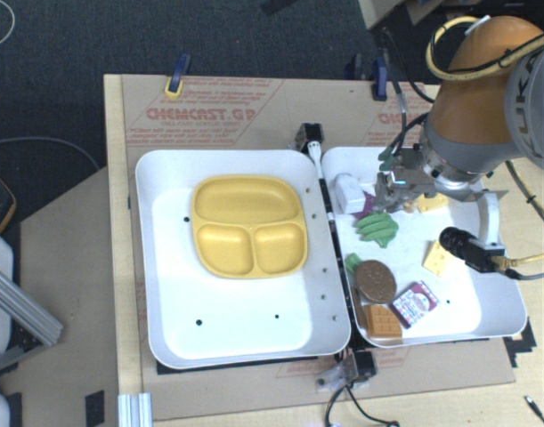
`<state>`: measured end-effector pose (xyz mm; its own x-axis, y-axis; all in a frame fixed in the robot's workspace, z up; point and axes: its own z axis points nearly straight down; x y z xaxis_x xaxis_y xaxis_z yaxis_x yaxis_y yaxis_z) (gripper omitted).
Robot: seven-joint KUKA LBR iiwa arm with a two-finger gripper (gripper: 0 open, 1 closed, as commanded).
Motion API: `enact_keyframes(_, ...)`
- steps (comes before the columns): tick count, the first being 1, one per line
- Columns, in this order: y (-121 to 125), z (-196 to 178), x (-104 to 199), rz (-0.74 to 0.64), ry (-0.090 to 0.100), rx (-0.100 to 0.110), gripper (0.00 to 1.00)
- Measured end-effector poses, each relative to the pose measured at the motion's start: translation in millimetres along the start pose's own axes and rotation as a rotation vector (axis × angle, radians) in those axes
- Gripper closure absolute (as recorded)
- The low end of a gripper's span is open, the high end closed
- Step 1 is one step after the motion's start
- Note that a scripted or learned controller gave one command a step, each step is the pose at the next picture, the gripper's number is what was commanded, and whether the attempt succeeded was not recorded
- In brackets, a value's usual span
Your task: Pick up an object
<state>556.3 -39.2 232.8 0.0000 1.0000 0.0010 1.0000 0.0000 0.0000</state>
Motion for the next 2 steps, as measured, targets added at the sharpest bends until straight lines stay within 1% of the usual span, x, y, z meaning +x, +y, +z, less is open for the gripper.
enact_keyframes(1,-4,11,11,-0.001,0.000,0.003,1.00)
enact_keyframes(2,5,-2,8,-0.001,-0.001,-0.003,1.00)
